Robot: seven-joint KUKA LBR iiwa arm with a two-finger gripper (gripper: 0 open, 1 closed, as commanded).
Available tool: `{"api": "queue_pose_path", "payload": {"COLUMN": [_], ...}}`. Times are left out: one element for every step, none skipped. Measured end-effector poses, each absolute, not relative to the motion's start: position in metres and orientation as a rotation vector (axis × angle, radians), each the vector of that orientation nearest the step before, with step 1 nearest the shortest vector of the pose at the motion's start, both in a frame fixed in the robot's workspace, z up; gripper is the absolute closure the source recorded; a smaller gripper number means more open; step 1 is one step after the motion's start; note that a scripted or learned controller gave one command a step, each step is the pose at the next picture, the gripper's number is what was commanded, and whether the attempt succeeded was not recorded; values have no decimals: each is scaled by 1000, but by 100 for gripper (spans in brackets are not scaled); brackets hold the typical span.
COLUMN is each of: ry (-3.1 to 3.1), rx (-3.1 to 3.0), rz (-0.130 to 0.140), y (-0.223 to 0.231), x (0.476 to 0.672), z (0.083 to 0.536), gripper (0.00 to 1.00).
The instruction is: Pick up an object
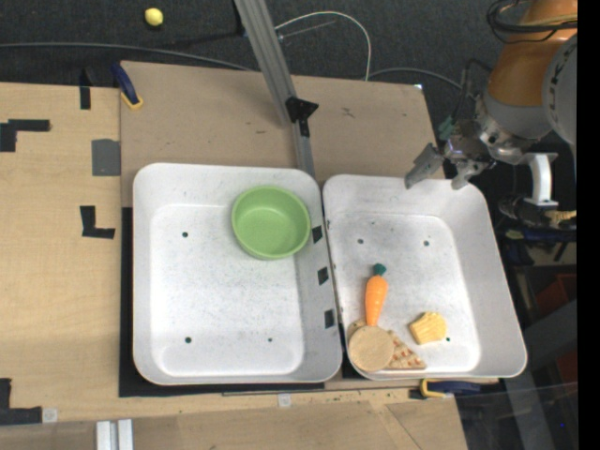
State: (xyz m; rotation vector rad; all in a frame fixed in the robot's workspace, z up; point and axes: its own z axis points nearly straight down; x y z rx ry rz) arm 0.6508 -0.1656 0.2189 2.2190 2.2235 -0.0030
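Observation:
In the right bin (pixel 469 223) lie an orange toy carrot (pixel 376 297) with a green top, a yellow cheese wedge (pixel 428 328) and a round tan cookie (pixel 371 348) resting over a waffle-like piece (pixel 407 355), all near the front. A green bowl (pixel 271 220) sits at the back of the left bin (pixel 169 279). My gripper (pixel 439 169) hangs above the right bin's back right corner, well away from the toys. Its two dark fingers stand spread apart with nothing between them.
A slanted metal pole (pixel 267 50) rises behind the two bins. A small yellow ball (pixel 154 16) lies on the dark floor at the far left. Cables run across the back. Black tape marks dot the wooden bench on the left.

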Motion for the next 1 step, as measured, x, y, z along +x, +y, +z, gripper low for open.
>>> {"api": "queue_pose_path", "payload": {"ry": [2226], "rx": [2224], "rz": [-8], "y": [-174], "x": [653], "z": [160], "gripper": [0]}}
